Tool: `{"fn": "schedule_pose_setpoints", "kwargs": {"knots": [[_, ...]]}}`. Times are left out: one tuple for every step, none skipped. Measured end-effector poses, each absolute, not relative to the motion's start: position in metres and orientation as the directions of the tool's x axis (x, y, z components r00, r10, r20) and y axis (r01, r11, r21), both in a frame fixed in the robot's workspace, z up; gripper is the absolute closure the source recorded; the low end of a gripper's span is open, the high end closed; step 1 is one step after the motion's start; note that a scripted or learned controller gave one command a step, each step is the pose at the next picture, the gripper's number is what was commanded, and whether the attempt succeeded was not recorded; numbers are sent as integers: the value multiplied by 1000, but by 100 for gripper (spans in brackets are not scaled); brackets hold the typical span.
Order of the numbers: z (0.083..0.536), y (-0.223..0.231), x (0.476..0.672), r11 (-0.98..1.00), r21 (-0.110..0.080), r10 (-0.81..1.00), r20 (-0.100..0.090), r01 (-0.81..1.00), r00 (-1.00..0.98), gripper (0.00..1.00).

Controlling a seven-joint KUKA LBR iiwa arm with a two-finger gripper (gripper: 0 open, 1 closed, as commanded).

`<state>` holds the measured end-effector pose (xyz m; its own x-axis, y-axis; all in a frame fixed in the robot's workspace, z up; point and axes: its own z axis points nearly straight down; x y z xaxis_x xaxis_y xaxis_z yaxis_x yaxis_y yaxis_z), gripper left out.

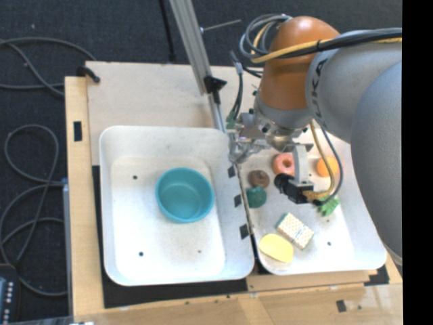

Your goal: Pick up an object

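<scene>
Dark carpet with looping cables surrounds my bench (135, 93), which carries two shallow white bins side by side. Nearest in the right bin (352, 249) lies a yellow piece (276, 248), and just beyond it a checkered block (295, 229). A green bit (328, 207) sits further right. Farther back come a teal lump (256, 196), a brown round piece (258, 178), a pink ring (284, 164) and an orange piece (324, 167). The left bin (122, 249) holds a teal bowl (185, 193), upright near its middle. My jaws (238, 153) hang over the seam between the bins, just beyond the brown piece; I cannot tell how they stand, and nothing shows between them.
</scene>
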<state>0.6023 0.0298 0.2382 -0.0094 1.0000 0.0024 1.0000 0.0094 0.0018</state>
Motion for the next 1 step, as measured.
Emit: {"fn": "schedule_pose_setpoints", "kwargs": {"knots": [[229,81,600,7,-2,1000,1,1000,-7,100]]}}
